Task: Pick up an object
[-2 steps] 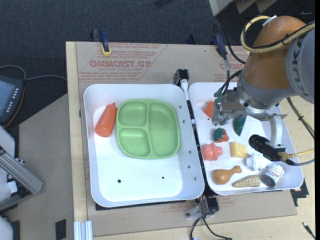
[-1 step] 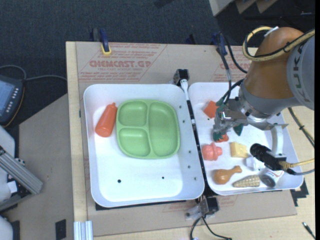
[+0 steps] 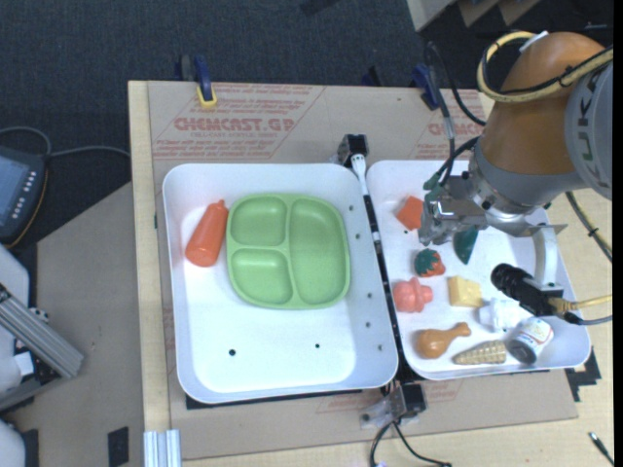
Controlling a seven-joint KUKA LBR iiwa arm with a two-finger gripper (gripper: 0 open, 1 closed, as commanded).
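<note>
Camera view: hand (image 3: 446, 224), grip state indeterminable, hangs above crowded right white bin (image 3: 560, 353); neighbouring small green toy (image 3: 428, 261) risks a deflected grasp.

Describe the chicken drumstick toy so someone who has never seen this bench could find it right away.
Look in the right bin, along its near edge. The drumstick lies there, left of the corn cob and below the pink toy. It alone is golden brown, with a fat end tapering to a bone.

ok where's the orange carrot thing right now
The orange carrot lies in the left bin, against its left wall, just left of the green divided plate.
</note>
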